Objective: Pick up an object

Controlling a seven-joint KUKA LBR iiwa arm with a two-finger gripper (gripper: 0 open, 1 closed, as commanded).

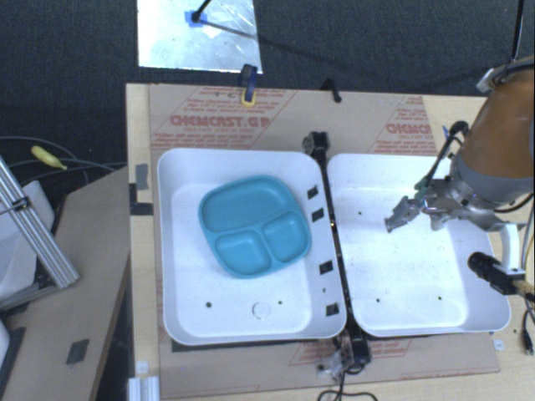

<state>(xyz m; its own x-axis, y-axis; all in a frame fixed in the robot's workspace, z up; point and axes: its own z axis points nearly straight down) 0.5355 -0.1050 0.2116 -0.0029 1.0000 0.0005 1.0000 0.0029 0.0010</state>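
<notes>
A light blue plate [252, 225] with three compartments lies flat in the middle of the left bin [180, 182]. A small, clear round thing [262, 310] rests on that bin's floor near its front wall. My gripper [399, 215] hangs over the right bin [418, 307], in its upper middle part, pointing left toward the divider. It is well to the right of the plate, and I see nothing in it. The orange-banded wrist [501, 140] rises behind it at the right edge.
The two bins meet at a black-clipped divider [330, 241]. They sit on a cardboard sheet [217, 119] on the bench. A black part [493, 272] of the arm juts over the right bin's right rim. A foil square [201, 23] lies beyond the bench.
</notes>
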